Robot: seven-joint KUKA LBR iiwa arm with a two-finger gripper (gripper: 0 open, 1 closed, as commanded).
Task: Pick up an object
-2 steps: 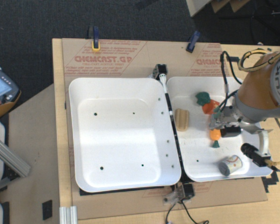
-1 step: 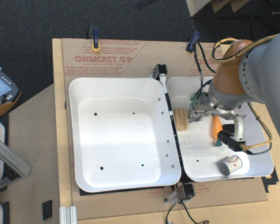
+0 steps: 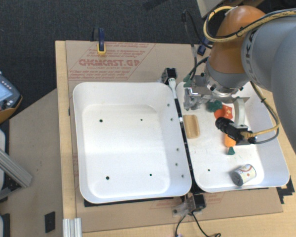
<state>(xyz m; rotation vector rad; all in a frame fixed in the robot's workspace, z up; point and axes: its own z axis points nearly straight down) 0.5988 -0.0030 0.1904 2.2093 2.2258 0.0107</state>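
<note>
Tool (image 3: 213,100) sits low in right bin (image 3: 207,174) over green and red-orange pieces (image 3: 226,112); can't tell its state. Clutter risks pinching two. Wooden block (image 3: 191,125), grey cylinder (image 3: 243,174) lie apart.

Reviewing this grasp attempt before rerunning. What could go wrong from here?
1. The orange and green pieces under the arm's wrist lie bunched together, so the gripper may grab two or knock them apart.
2. The wooden block lies close to the divider between the bins; a descent there might clip the rim.
3. The small can lies on its side near the right bin's front edge and would likely roll if nudged.
</note>
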